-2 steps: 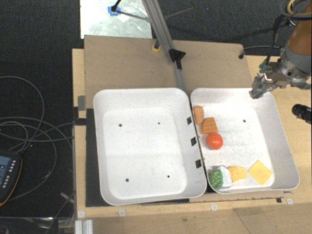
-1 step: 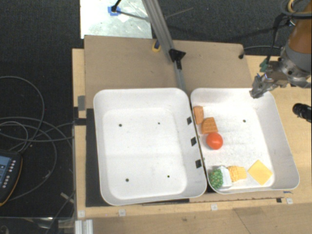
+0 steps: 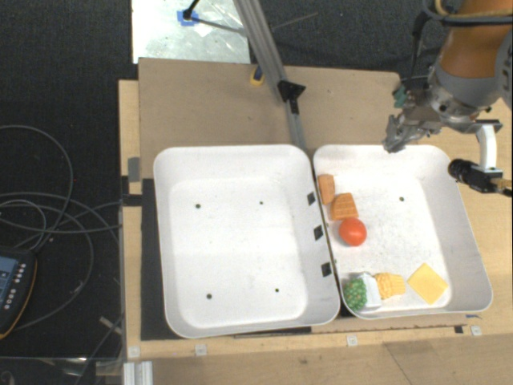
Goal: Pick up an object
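My gripper (image 3: 395,140) hangs over the far rim of the right bin (image 3: 461,215), with nothing visible between its fingers. Along that bin's left side lie an orange sausage-shaped piece (image 3: 325,188), an orange waffle-like block (image 3: 345,207) and a red tomato (image 3: 353,232). Near its front edge sit a green pea pod on a white piece (image 3: 356,293), a yellow corn piece (image 3: 390,284) and a yellow cheese wedge (image 3: 427,283). All the objects are well below and left of the gripper.
The left bin (image 3: 172,215) adjoins the right one, with black clips (image 3: 317,232) along the shared edge. A grey pole (image 3: 264,42) slants over the bench behind the bins. Cables and a handheld pendant (image 3: 14,283) lie on the floor at left.
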### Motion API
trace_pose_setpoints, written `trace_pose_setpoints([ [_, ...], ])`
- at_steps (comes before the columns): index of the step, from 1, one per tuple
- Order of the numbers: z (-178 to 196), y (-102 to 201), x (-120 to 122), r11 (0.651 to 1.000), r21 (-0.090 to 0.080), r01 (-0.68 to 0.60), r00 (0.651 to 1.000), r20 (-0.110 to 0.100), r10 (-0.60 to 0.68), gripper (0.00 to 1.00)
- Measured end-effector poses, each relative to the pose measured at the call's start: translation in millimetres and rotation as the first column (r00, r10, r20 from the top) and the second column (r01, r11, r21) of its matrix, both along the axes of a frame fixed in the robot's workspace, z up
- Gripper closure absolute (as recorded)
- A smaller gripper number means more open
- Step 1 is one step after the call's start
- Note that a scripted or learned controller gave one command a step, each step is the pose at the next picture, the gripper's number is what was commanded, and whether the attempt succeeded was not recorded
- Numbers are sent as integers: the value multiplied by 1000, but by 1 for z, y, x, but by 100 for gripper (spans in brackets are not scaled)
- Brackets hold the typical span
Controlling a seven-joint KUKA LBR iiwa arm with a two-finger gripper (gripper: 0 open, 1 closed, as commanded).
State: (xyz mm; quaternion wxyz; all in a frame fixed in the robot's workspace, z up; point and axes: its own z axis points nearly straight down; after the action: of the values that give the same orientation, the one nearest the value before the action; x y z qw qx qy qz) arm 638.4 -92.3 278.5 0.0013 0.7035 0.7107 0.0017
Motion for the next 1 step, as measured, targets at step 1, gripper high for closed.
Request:
trace_pose_setpoints([
  [1, 2, 56, 7, 1000, 1, -1, 1000, -1, 1, 100],
])
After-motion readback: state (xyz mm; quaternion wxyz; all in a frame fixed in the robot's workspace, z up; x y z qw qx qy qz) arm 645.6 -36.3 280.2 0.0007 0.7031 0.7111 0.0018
